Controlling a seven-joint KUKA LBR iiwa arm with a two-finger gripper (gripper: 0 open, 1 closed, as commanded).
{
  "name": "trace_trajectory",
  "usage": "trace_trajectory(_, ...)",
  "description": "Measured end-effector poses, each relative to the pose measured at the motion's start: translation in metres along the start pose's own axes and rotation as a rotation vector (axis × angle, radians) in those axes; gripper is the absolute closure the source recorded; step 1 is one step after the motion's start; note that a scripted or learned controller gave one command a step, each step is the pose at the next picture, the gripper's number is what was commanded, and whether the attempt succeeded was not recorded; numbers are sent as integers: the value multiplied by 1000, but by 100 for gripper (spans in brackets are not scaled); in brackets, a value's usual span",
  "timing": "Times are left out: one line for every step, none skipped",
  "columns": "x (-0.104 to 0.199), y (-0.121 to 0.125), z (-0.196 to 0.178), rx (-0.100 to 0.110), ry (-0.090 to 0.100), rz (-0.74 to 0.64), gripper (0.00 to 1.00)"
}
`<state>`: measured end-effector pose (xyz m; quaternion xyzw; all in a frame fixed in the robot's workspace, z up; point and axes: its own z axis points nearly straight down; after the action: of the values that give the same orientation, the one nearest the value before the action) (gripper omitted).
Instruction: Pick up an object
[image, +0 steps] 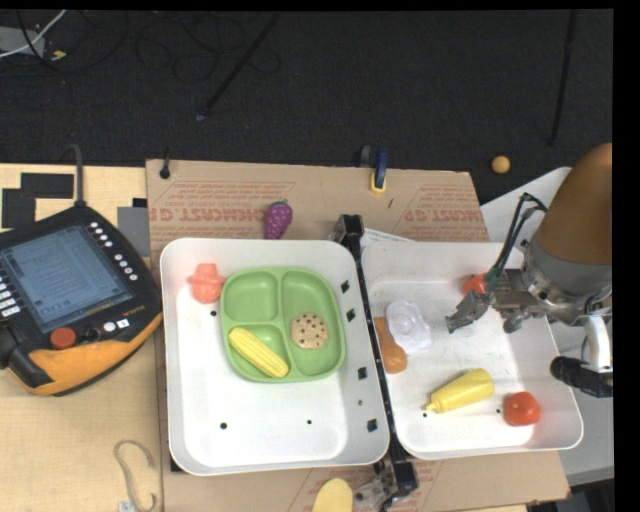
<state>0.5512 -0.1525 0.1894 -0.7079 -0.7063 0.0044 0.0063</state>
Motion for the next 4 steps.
trace_trajectory(0,3,-7,-12,-2,-2,0)
trace_trajectory(-2,7,50,-7,0,-4,0)
trace_trajectory(0,7,103,-10,-1,-3,0)
trace_trajectory(-1,8,90,-13,0,1,100)
